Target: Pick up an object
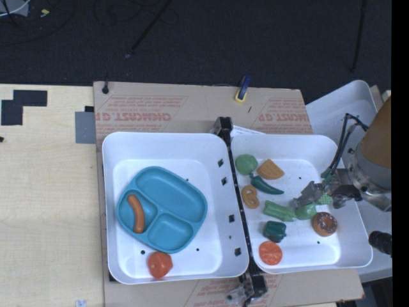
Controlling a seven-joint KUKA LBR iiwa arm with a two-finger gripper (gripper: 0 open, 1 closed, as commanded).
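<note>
Tool [308, 200] sits low in the right bin [348, 256], over a light green toy vegetable [308, 210]; whether it is released or clenched cannot be told. A chocolate doughnut [324, 223] lies just beside. The left bin [115, 171] holds a blue divided plate [171, 204] carrying a sausage [136, 212].

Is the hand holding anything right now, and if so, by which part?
Cannot be told. The hand is down in the right bin, on the right end of a light green toy vegetable, but a grip between its fingers is not visible.
</note>
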